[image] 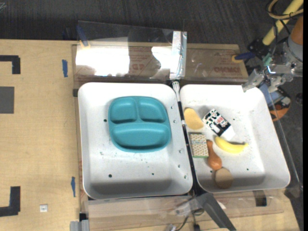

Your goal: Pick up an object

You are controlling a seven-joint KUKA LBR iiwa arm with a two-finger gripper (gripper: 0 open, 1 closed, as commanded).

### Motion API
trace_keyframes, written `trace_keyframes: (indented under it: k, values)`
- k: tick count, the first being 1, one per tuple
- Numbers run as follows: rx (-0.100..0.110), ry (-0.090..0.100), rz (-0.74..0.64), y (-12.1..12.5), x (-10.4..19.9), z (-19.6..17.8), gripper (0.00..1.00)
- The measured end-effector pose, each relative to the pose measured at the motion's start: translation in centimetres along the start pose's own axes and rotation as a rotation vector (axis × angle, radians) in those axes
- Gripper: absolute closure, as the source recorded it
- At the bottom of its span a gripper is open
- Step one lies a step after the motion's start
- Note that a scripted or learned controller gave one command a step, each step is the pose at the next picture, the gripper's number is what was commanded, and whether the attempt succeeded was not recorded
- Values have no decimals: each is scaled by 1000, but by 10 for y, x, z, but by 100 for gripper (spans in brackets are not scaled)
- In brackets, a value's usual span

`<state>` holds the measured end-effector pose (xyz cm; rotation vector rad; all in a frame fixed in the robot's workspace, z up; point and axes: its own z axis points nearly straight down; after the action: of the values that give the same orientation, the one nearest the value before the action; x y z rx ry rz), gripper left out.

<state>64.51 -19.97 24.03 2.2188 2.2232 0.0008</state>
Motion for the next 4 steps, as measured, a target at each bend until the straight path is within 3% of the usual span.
trace_keyframes:
  k: [1, 2, 3, 4]
  values:
    - [-17, -4, -187, -12, 63, 116, 0]
    - [0, 1, -348, -47, 95, 126, 0]
    - [-26, -9, -577, -83, 100, 144, 0]
    - [-8, -3, -562, -104, 112, 52, 0]
